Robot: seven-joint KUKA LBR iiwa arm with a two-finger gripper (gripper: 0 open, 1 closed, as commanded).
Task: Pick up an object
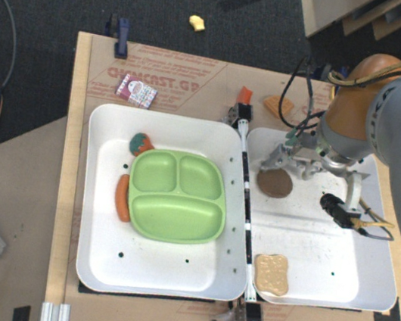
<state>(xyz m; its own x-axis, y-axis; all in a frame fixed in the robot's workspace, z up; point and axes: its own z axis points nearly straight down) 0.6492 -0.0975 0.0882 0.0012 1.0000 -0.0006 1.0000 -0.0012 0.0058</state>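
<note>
Hovering low in the far part of the right bin [361, 296], the tool [292, 163] hangs beneath the grey arm with its orange band; whether its fingers are apart or together cannot be told from this slant. Item nearest the tool: brown round object [275, 183], disc-like, matte, lying flat on the bin floor just below and slightly left of the tool in the camera view, apparently touching or nearly under it; being round, it offers no long axis to align with, so a straight descent looks the likely approach. Second item, same bin: tan cracker-like piece [272, 274], roughly rectangular with rounded corners, grainy surface, lying at the near left corner, well apart from the tool. Left bin [92, 252]: green divided tray [176, 196], smooth plastic, three compartments, set about centre; orange carrot-shaped piece [124, 198], elongated, long axis running near to far, touching the tray's left edge; small teal-and-red rounded object [140, 143] at the tray's far left corner. Both bins are white and shallow, resting on a cardboard-covered worktop [192, 77].
</note>
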